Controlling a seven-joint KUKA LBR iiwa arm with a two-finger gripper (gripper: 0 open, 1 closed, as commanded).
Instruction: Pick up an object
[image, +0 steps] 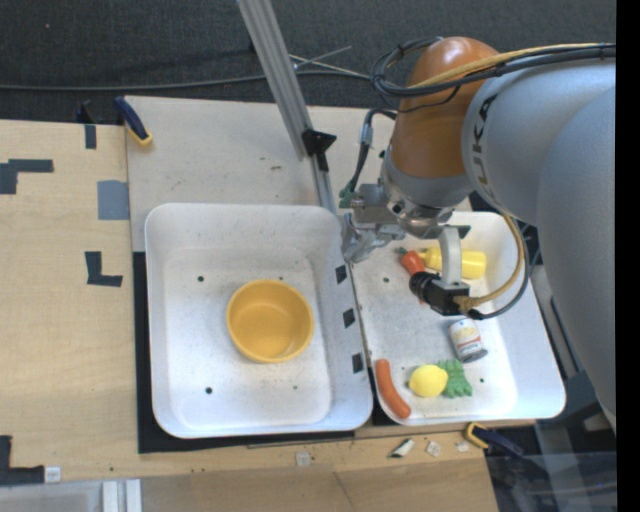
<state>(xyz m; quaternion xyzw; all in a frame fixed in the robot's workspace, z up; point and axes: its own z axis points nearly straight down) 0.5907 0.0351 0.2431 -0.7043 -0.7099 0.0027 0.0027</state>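
Hovering at the right bin's ten o'clock corner, my hand hides its grip; I cannot tell. Yellow bottle lies at three o'clock.

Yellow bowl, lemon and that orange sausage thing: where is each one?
Yellow bowl (269, 320): camera view, the bottom inside the bowl, in the left bin.
Lemon (427, 381): camera view, middle of its skin, in the right bin.
Sausage (391, 389): camera view, midway along it, by the right bin's near-left corner.

Light wooden bench, two white bins side by side, grey tape patches
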